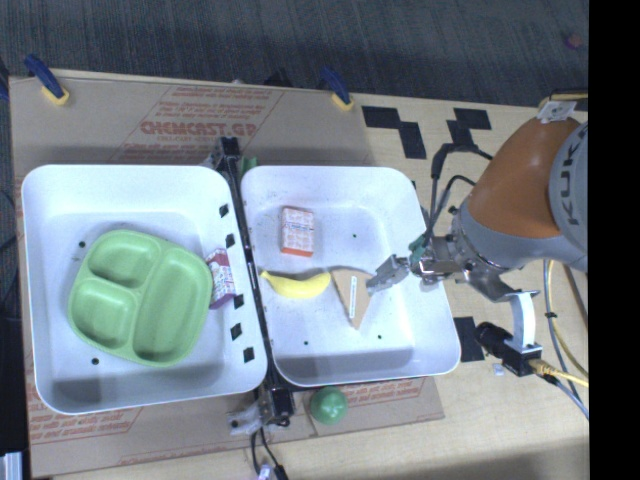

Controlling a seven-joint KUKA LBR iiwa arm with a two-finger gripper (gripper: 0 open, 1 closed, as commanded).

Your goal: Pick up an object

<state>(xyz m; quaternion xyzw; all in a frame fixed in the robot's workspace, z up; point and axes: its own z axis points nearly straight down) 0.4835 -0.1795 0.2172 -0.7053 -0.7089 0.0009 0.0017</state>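
The right bin (430, 313) holds a small orange and white box (297, 231), a yellow banana (297, 284) and a tan wedge-shaped piece (351, 296). My gripper (386, 274) reaches in over the right bin's right side, just right of the tan piece and a little above it. Nothing visibly sits in the gripper. The arm's orange band (520, 183) hangs over the bench to the right of the bin.
The left bin (45, 193) holds a green divided plate (140, 293) and a small dark red packet (221, 276) by its right wall. A green ball (327, 404) lies on the cardboard in front of the right bin. Cables run at the right.
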